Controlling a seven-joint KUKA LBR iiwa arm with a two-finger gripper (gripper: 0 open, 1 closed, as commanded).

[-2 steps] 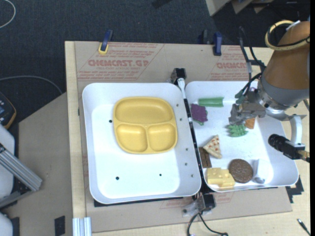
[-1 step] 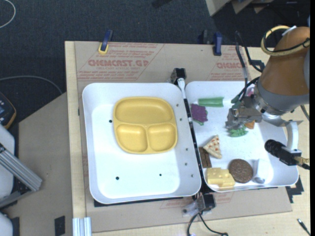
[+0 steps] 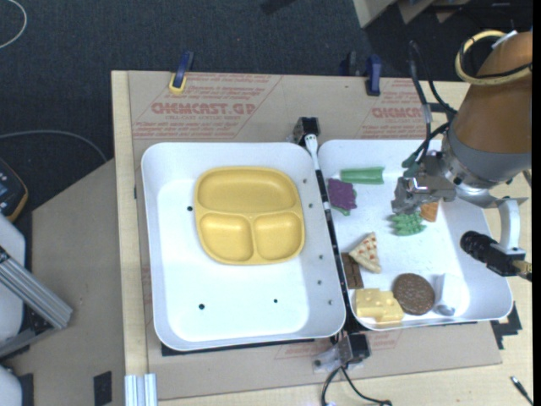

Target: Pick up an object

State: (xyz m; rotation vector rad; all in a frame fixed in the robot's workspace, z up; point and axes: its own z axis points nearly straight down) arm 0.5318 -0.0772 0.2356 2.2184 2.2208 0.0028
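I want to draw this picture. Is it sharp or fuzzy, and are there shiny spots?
In the camera view, it is a bit soft all over: the purple toy and pizza slice lack fine detail. The yellow divided plate shows a pale sheen, and the white bins look bright with faint shadows.

Arm (image 3: 494,117): wide orange band above a rounded grey wrist. Black cables run along its upper side. Gripper (image 3: 412,194): small grey metal block. Black cylindrical part (image 3: 486,252) juts from a pale bracket below the wrist.
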